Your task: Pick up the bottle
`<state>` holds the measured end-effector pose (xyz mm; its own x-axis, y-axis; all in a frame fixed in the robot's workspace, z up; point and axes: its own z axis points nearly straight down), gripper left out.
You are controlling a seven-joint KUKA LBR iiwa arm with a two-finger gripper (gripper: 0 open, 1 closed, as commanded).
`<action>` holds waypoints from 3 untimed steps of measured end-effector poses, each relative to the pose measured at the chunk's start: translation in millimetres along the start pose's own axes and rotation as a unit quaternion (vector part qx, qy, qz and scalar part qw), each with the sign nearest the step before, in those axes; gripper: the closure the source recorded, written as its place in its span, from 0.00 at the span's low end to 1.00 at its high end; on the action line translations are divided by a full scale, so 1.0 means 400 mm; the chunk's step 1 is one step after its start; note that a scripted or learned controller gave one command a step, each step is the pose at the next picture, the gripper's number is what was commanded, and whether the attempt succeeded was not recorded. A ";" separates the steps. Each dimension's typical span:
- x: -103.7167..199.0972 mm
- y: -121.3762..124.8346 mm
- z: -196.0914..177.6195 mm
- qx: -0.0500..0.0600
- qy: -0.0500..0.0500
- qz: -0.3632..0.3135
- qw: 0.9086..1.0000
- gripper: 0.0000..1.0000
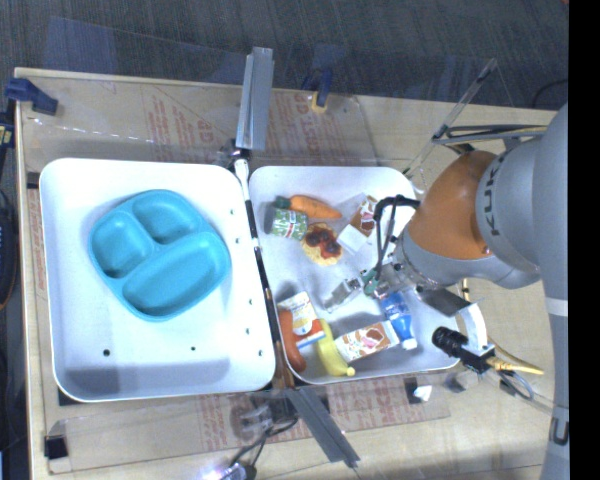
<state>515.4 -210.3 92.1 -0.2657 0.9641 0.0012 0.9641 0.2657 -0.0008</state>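
Note:
The bottle [401,322], small and white with a blue label and cap, lies on its side in the right bin [280,183], near that bin's front right corner. My gripper [361,286] hangs low over the middle of this bin, just up and to the left of the bottle's top end. The grey arm with its orange band [448,218] reaches in from the right and covers the bin's right wall. Nothing can be seen between the gripper and the bottle, and the two look slightly apart.
The right bin also holds a carrot [316,207], a green can [288,223], a round pastry [323,245], a small carton [301,313], a sausage [289,340], a banana [335,360] and a juice box [366,341]. A blue divided plate [160,253] lies in the left bin [60,358].

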 end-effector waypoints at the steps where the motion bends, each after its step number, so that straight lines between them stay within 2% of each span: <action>1: -0.001 0.001 -0.026 0.000 0.000 -0.002 1.000 1.00; 2: -0.015 0.057 -0.417 -0.001 -0.001 0.004 1.000 1.00; 3: -0.014 0.057 -0.416 0.000 -0.001 0.003 1.000 0.00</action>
<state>538.9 -209.8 258.4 -0.2593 0.9658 -0.0001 0.9658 0.2593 -0.0002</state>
